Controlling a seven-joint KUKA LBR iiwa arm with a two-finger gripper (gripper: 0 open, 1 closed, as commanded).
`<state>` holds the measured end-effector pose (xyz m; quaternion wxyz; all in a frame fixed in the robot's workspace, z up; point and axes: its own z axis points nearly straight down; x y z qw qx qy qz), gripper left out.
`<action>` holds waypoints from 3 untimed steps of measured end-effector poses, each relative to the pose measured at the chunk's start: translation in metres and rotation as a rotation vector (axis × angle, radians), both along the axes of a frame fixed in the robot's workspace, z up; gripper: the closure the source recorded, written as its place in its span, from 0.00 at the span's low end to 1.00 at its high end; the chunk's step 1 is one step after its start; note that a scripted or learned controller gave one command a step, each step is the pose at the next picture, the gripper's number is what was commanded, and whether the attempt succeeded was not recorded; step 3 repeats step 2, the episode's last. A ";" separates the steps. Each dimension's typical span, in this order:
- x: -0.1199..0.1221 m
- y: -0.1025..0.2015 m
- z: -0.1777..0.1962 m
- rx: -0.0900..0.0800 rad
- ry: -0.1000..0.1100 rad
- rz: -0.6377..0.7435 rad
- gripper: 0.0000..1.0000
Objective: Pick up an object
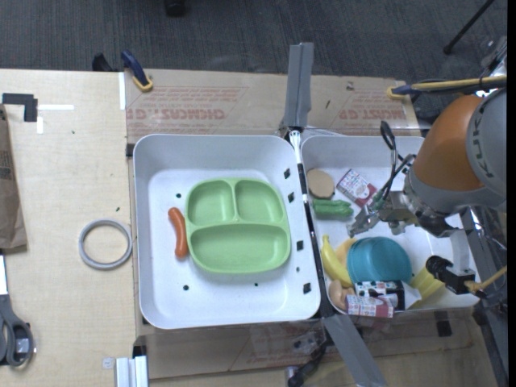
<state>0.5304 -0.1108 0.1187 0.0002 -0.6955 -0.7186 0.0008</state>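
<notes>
Hovering metal gripper (372,216) above round teal bowl (379,260), finger state unclear, smooth green divided plate (238,226) in left bin (153,240)

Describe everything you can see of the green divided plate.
The green divided plate is pale green, smooth and plastic-looking, with rounded corners and three compartments: two small ones at the far side and one long one nearer the camera. It lies flat, right side up, in the left bin. An orange sausage-shaped toy lies just beside its left edge.

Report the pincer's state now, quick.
Pincer: cannot be told; it sits low in the right bin, above the blue bowl and beside the green cucumber.
</notes>
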 end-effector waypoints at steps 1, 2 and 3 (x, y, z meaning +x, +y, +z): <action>0.000 0.000 0.000 0.000 0.000 0.000 0.00; -0.015 0.003 -0.027 0.000 -0.002 0.019 0.00; -0.015 0.003 -0.027 0.000 -0.002 0.019 0.00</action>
